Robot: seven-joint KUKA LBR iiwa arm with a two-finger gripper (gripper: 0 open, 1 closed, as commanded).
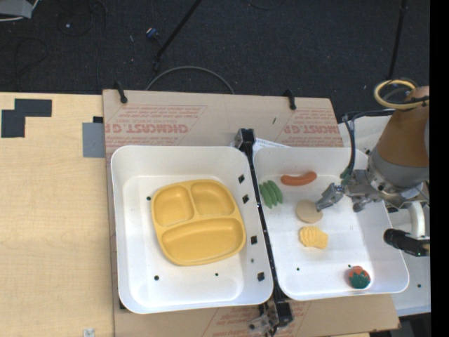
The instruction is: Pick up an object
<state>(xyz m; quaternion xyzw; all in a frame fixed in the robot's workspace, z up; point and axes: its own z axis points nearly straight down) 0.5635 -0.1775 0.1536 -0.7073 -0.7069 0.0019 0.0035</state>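
The right bin [382,286] holds several toy foods: a red sausage [298,179], a green pod-like piece [271,193], a tan round disc [309,212], a yellow ridged piece [313,238] and a red-and-green berry [359,277]. My gripper [345,201] hangs over the right side of this bin, just right of the tan disc. It is open, with nothing between its fingers. Its left fingertip [327,201] is close to the disc's right edge.
The left bin [133,188] holds a yellow divided plate [198,220]. A black divider [254,209] runs between the bins. The arm's orange band [407,135] stands over the right bin's far right edge. Cardboard [210,121] lies under both bins.
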